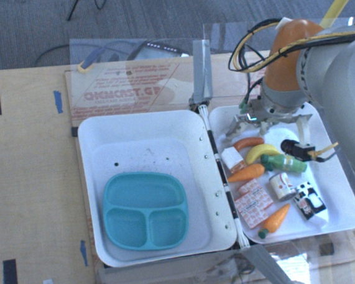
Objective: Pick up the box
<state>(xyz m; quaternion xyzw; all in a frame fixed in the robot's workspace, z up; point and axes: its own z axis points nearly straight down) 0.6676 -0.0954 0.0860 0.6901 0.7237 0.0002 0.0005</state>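
Box (pixel 253 201) lies apart from gripper (pixel 248 119).

Bins (pixel 138 126): white, the left one with dark specks
Divided tray (pixel 145 210): turquoise
Box (pixel 253 201): white with a red printed pattern
Carrots (pixel 246 173): orange, one with a green top
Banana (pixel 261 152): yellow
Bottle (pixel 284 163): green
Arm (pixel 327 74): grey, orange band
Cables (pixel 252 40): yellow and black
Bench (pixel 28 184): pale wood, black and blue tape marks
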